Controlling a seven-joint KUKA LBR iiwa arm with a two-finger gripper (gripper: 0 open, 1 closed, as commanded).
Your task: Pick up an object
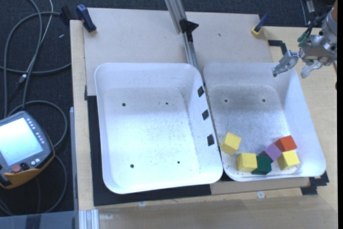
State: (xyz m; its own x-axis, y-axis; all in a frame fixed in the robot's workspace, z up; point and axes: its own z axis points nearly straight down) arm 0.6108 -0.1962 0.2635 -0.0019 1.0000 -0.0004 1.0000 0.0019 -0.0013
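Tool (295, 65) open above block-filled bin (300, 110)

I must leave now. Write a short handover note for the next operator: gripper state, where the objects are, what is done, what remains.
Gripper: open, holding nothing, above the far right corner of the right bin.
Objects: all at the near end of the right bin: yellow block apart on the left; a second yellow block, green block, purple block, orange block and a third yellow block clustered.
Done: nothing picked.
Left: descend, grasp one block, lift.
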